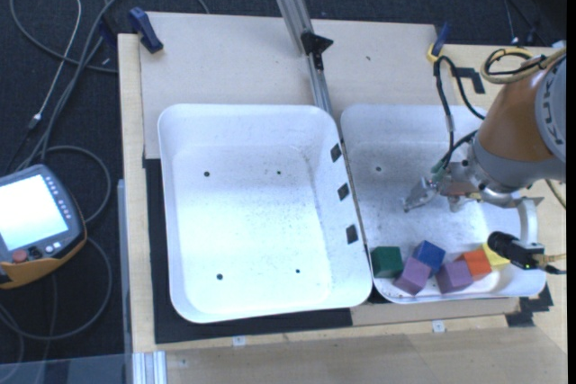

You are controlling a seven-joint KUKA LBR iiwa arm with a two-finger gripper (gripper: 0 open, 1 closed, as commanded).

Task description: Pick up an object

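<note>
Dark carpet with loose cables surrounds the pale counter [225,58], and a handheld control screen [31,225] lies off to its left. Two shallow white bins sit side by side on it. Black dots mark the floor of the left bin [252,211]. The right bin [396,139] holds a cluster of small blocks along its near edge: a green block [388,261] at the left, then a purple block [415,273] touching a blue block [430,254], another purple block [454,275], an orange block [477,263] and a yellow block [500,258] partly hidden. The grey arm with its orange band [515,117] reaches over that bin, and the jaws [423,193] hang above bare floor, near the blocks but apart from them. They look slightly parted, with nothing between them.
</note>
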